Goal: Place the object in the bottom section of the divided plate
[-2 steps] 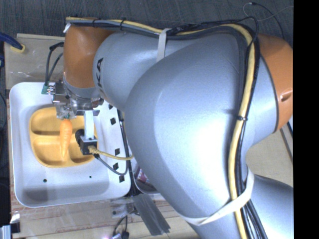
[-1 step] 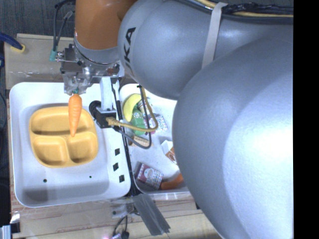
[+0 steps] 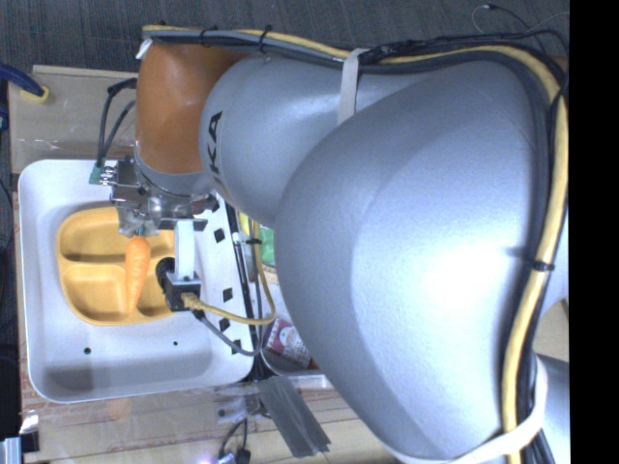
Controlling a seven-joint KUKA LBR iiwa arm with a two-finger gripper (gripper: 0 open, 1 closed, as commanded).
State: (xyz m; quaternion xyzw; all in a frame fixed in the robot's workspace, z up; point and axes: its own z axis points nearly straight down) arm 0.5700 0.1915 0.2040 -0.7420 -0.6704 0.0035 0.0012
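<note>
Item 1. Arm (image 3: pixel 406 240): grey, with an orange band (image 3: pixel 174 104) above the wrist, reaching in from the right and covering most of the bench and nearly all of the right bin. Cables run along its upper side and hang below the wrist.

Item 2. Gripper (image 3: pixel 137 228): pointed down over the plate, at the upper end of the carrot. Its tips look to sit at the carrot's top, but whether they are clamped on it, merely touching, or parted cannot be told; the wrist hardware hides them.

Item 3. Carrot (image 3: pixel 136 271): orange, lying lengthwise along the plate's central ridge, thick end under the gripper, thin end toward the bin's lower edge. It may rest on the divider or hang from the tool; the view does not settle which.

Item 4. Plate (image 3: pixel 82 269): yellow, divided, lying in the left bin (image 3: pixel 58 356) toward its upper left corner. One large compartment shows at the upper left, a smaller one at the lower left, another partly hidden beside the wrist.

Item 5. Status, as a judgement: the carrot is over the plate at the placing stage, likely straddling a divider rather than seated in one section; delivery to the bottom section is unconfirmed.
</note>
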